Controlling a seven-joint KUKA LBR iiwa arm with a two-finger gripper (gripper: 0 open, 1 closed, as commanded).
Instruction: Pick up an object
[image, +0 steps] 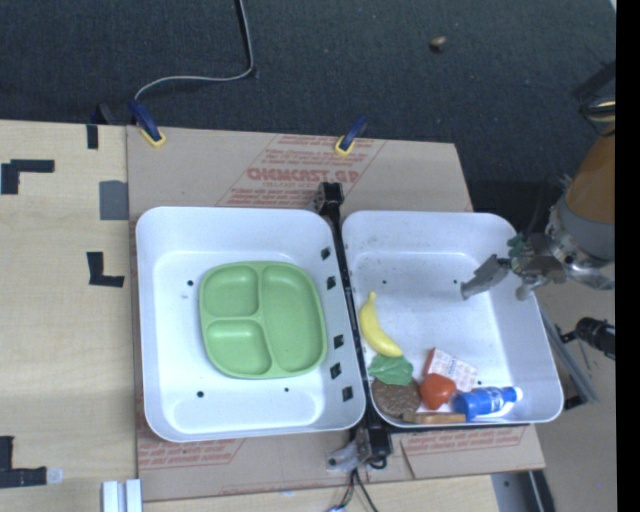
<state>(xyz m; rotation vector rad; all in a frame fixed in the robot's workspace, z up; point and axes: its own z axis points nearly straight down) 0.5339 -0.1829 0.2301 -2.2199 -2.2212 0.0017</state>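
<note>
The grey two-finger gripper (500, 277) hovers spread and empty over the right white bin (520, 345). I judge it is approaching; next it must descend toward the yellow plastic banana (377, 328).

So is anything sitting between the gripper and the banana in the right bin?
Nothing visible does. The gripper hangs at the right bin's far right side, and only bare bin floor lies between it and the banana. The other items cluster in the bin's near corner.

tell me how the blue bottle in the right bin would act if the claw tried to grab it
The blue bottle lies on its side, so it would probably roll when nudged. It looks like smooth plastic, so it may slip. It sits against the bin wall beside the red item, which likely leaves the claw little room.
</note>
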